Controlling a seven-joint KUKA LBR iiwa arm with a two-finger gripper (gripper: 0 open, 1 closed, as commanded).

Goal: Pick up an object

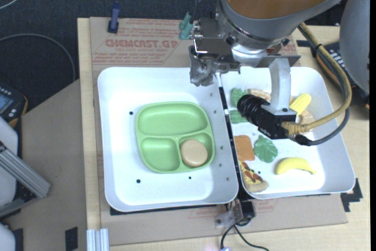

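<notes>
My gripper (203, 73) hangs under the wide orange-banded wrist, over the back end of the rim between the two bins. Nothing shows between its tips. The left bin (114, 126) holds a green divided plate (170, 120) with a round tan bun (194, 153) in its near right compartment. In the right bin (332, 144) lie a yellow banana (294, 166), a yellow corn piece (301, 103), a green leafy piece (265, 149), an orange slab (244, 147) and a toy sandwich (252, 178). The arm partly hides another green piece (237, 97).
The bins rest on a brown cardboard sheet (141, 38) with a blue clip (113, 17) at its back left corner. The arm's bulk covers the back of the right bin. Cables trail along the right side.
</notes>
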